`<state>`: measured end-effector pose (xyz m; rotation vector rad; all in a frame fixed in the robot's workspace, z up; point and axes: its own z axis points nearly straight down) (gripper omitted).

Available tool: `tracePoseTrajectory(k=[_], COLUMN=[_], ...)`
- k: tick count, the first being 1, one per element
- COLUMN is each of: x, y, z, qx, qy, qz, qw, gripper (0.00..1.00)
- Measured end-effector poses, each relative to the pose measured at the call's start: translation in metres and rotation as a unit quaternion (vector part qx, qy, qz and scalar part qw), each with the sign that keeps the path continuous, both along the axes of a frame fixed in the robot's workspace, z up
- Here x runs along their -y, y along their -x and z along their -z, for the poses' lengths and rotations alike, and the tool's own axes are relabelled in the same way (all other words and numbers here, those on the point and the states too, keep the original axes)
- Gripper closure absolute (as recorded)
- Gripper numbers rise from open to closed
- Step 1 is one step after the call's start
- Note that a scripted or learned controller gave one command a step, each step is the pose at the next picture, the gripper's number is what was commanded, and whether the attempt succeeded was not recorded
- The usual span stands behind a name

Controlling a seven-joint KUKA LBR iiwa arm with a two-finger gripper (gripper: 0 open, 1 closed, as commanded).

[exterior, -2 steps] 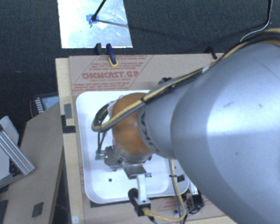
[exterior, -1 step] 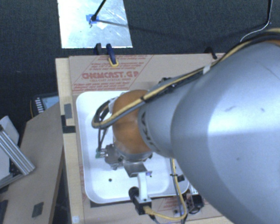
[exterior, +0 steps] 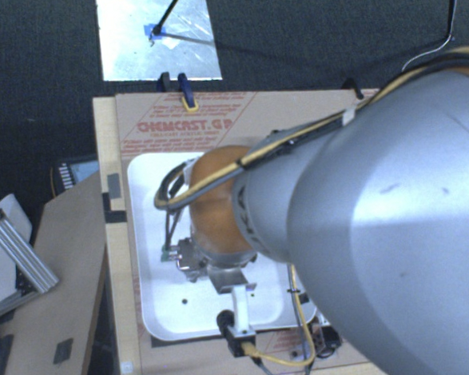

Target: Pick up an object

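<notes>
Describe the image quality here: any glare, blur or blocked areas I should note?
Camera view: the grey arm looms close to the lens, soft-edged, hiding most of the bench; strong glare washes out the reflective panel at top; the white bin looks evenly lit; the end effector area sits in shade.

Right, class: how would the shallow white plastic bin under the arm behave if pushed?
Probably light: the shallow white plastic bin looks thin-walled. It may slide, sitting on the flat brown printed board. Its low rounded rim might flex.
</notes>
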<state>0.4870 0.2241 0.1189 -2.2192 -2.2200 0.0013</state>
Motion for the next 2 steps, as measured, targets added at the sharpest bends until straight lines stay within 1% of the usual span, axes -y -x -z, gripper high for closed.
tracePoseTrajectory(k=[1, 2], x=[0.007, 0.006], y=[0.001, 0.0], z=[0.036, 0.024], qx=[0.0, 0.001], qy=[0.0005, -0.0002], qz=[0.0, 0.0], qw=[1.0, 1.0], gripper=[1.0, 1.0])
